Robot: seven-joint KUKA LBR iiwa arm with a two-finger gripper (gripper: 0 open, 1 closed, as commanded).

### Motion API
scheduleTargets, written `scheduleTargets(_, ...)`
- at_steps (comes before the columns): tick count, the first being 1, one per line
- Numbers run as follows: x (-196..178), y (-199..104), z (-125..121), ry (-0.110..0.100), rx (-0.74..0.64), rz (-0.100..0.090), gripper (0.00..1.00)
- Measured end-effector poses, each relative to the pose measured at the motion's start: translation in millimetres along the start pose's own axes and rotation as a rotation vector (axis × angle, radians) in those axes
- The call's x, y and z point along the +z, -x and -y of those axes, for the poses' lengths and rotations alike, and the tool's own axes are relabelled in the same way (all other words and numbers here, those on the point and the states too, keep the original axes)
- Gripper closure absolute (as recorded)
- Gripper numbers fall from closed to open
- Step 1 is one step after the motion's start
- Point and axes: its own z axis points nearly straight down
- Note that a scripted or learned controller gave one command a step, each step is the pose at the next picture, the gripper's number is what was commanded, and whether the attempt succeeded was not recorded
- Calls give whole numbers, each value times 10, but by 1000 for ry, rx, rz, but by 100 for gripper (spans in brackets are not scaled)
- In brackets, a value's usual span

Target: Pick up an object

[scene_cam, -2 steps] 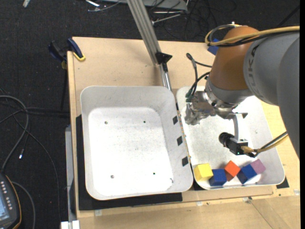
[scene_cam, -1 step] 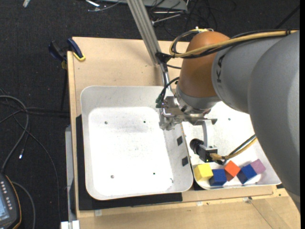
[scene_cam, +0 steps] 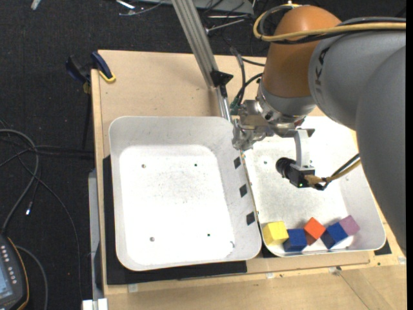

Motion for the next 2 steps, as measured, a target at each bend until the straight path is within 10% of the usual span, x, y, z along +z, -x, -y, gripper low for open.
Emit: scheduleTargets(2,366,-156,58,-6,-7,-1,100)
